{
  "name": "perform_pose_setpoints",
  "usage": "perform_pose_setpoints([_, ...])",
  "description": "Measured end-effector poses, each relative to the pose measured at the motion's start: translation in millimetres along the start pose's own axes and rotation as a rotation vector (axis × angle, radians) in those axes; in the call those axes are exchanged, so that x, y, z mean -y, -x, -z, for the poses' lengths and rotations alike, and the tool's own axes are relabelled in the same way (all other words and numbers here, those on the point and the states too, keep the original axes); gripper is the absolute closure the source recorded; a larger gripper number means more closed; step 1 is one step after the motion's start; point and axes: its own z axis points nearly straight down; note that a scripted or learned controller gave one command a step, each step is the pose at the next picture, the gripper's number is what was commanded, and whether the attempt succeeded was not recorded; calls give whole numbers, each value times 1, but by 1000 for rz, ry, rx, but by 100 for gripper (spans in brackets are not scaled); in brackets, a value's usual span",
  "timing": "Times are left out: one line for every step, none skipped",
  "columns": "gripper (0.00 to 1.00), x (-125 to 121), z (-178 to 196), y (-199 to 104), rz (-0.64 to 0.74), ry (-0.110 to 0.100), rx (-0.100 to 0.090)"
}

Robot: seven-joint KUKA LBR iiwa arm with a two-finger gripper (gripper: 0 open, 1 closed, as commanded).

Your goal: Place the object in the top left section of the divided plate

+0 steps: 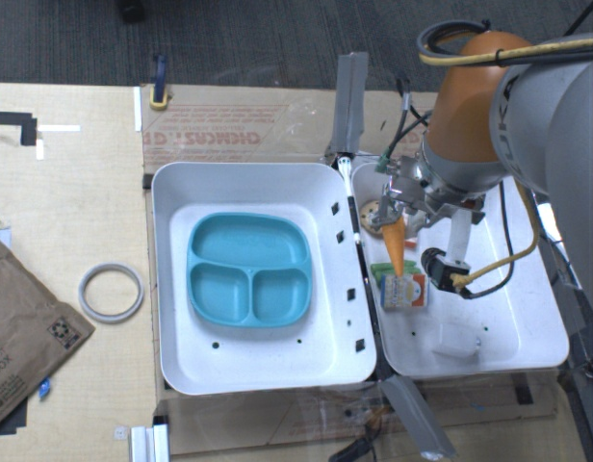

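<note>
The gripper point(404, 212) sits low over the right bin point(528, 340), near its left wall, w/ an orange carrot point(395, 242) hanging point-down right under it. The carrot's top end looks tucked up at the gripper, but the wrist blocks the contact, so can't tell how far the tool is open or whether it truly has the carrot; treat the grasp as unconfirmed. Just below the carrot tip lies a small carton point(402, 287) w/ green top, touching or nearly so, and a pale round item point(372, 214) sits beside the gripper by the bin wall. The plate point(248, 269) is teal, in the left bin point(171, 287), well apart from the carrot; one wide section on the far side and two smaller ones nearer the camera. Judgement: step in hand is lift and carry. To do it well: raise straight up first so the tip clears the carton and doesn't drag it, then check the carrot comes along before travelling. Cross the two bin walls and the black clips point(347, 258) between them w/ height to spare, since the carrot hangs long below the tool. Aim for the plate's far-left area, lower til the tip is nearly down, then release, so it tips over inside the section rather than bouncing across a divider. Which part counts as "top left" is ambiguous here; the left end of the wide section seems the best bet.
</note>
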Motion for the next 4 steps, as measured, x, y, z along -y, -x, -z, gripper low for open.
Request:
perform_pose_setpoints([100,37,-19,-60,-64,-2,1])
perform_pose_setpoints([100,72,-14,-107,-33,-1,2])
perform_pose_setpoints([100,118,13,-131,191,-1,2])
perform_pose_setpoints([100,81,9,-154,-252,1,4])
